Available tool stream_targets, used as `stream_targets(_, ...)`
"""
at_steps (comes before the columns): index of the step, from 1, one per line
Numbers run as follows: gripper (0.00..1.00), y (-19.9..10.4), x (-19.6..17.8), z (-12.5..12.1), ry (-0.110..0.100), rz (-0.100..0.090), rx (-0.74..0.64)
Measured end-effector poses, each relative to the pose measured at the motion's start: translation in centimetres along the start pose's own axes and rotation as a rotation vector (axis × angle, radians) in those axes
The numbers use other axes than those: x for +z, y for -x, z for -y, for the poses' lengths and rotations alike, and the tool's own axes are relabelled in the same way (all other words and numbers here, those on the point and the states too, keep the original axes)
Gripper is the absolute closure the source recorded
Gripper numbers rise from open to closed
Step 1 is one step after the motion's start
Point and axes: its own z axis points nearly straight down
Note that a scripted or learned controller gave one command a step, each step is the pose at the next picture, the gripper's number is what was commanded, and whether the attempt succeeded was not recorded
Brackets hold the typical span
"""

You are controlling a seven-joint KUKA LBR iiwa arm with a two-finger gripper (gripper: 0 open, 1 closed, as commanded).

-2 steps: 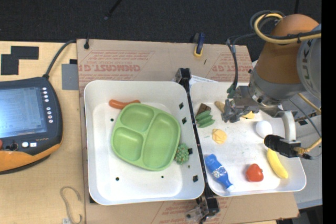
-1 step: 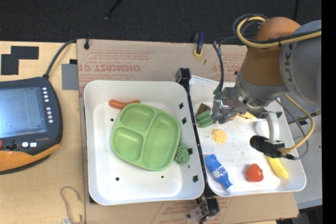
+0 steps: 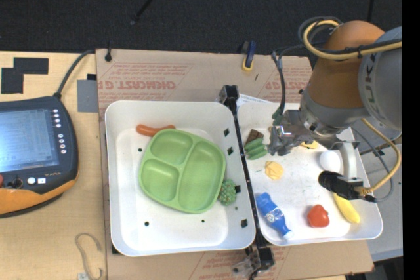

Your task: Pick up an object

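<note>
My gripper [image 3: 279, 141] hangs low over the far left part of the right bin [image 3: 367, 233], right beside a green object [image 3: 255, 150] and a small brown object [image 3: 254, 136]. A pale yellow lump [image 3: 274, 170] lies just in front of it. Further forward lie a blue wrapped item [image 3: 271, 213], a red pepper-like toy [image 3: 318, 216] and a yellow banana [image 3: 348, 210]. A white egg-like object [image 3: 328, 159] sits to the right. Nothing can be seen between the fingers.
The left bin [image 3: 125, 206] holds a green divided plate [image 3: 182, 170], an orange carrot-like piece [image 3: 154, 129] behind it and a small green bunch [image 3: 228, 192] at its right edge. A tablet pendant [image 3: 33, 147] rests on the bench at the left.
</note>
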Motion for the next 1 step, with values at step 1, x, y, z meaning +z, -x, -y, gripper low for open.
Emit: stream_targets(1, 1.0, 0.0, -0.59, -1.77, 0.003, 0.0, -0.004)
